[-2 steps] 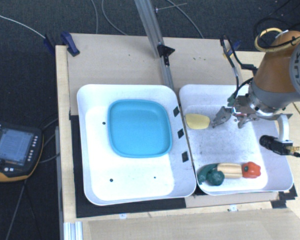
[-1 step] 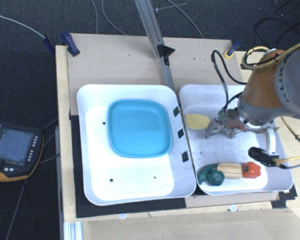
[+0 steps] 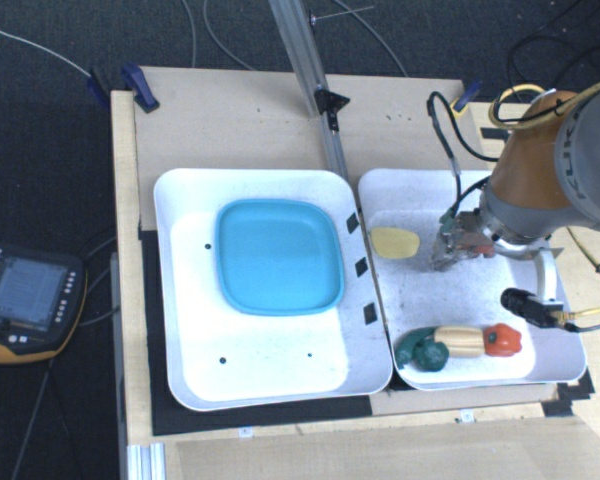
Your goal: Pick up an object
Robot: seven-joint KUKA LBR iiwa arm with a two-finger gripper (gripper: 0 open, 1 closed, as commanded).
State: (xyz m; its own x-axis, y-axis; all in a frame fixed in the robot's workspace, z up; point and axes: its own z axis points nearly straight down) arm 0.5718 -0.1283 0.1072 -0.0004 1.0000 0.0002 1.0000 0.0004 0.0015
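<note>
The gripper (image 3: 448, 251) is hanging low in the right bin (image 3: 420, 293), just beside the yellow piece (image 3: 394, 242), and nothing is showing between its fingers, though I cannot tell if they are apart; so the pick is looking undone. The wooden toy (image 3: 460, 344) is lying by the near wall; a blue tray (image 3: 280, 255) is sitting in the left bin (image 3: 185, 258); the bench (image 3: 230, 118) is standing on dark carpet (image 3: 50, 148) with trailing cables.

The arm (image 3: 570, 158) is a thick, rounded grey body with a broad orange band above the wrist. Black cables loop along it, a yellowish one near its top, and a small metallic gripper (image 3: 450, 250) ends it.
</note>
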